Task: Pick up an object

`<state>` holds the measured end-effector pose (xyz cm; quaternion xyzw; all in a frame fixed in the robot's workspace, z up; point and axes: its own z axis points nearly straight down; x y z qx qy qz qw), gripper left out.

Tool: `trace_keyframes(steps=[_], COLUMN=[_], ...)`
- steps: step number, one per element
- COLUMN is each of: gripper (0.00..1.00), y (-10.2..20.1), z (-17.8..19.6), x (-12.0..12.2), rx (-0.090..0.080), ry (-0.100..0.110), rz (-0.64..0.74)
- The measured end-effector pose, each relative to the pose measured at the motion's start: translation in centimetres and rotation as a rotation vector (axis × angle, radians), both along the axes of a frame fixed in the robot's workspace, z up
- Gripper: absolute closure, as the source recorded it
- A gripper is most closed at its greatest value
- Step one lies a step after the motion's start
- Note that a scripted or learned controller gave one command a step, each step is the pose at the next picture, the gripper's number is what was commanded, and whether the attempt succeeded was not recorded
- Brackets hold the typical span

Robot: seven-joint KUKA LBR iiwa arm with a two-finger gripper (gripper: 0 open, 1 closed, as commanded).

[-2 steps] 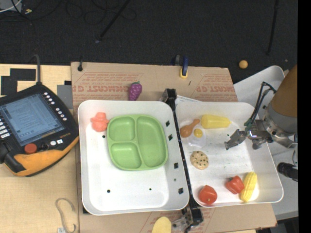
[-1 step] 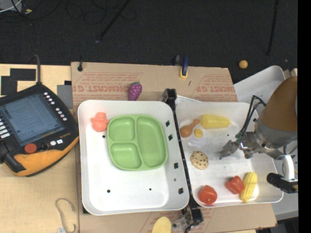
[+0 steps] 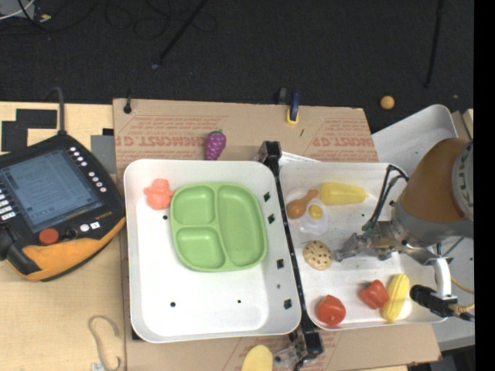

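The arm reaches in over the right bin, a shallow white tray with smooth walls. The gripper hangs low near the bin centre; whether it is parted or closed cannot be told, and nothing is seen clamped in it.

The left bin holds a green divided plate, glossy plastic with three compartments, and a pink toy just beside the plate.

Objects available for picking, all placed relative to the gripper:
- Yellow pepper-shaped toy, smooth and tapered, above.
- Corn cob, yellow and ribbed, below right.
- Red tomato, round and shiny, below.
- Red pepper piece, just beside the corn.
- Cookie, flat, round and speckled, just left: judged the nearest target.

Recommended procedure: centre above the cookie, descend vertically, close across its rim.
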<state>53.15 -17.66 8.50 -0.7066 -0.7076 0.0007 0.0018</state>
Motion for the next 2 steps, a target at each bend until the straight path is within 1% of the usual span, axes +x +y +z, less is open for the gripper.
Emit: trace_keyframes(steps=[1,2], gripper=[1.0,1.0], y=[-0.2,-1.3], z=[1.3,6.4], x=[0.0,0.5], rx=[-0.001,-0.002], ry=[-0.004,-0.006], rz=[-0.005,-0.008])
